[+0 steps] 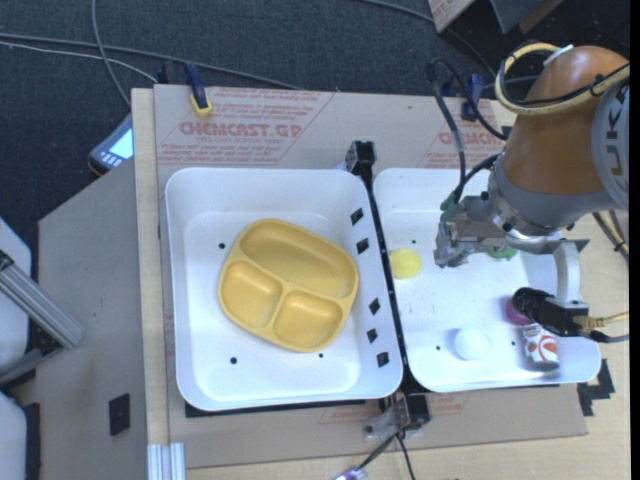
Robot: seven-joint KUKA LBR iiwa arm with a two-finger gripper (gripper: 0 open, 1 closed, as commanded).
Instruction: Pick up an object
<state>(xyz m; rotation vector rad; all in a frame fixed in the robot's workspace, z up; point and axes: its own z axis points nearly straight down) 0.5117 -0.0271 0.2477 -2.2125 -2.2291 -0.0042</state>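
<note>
Judging the small yellow ball point(405, 263) as the likeliest target: it is looking light, rounded and probably soft or smooth-skinned, so it may be rolling away under a glancing touch; taking it across its widest middle, fingers coming straight down on either side, seems safest. It is appearing plain yellow, matte, unmarked. It is lying in the right bin point(425, 363), close against the divider, with the pincer point(452, 248) hanging just beside it on the side away from the divider. Pincer state: cannot tell, the wrist is hiding it. Farther from the divider a white ball point(471, 344) and a red-and-white can point(541, 348) are resting.
</note>
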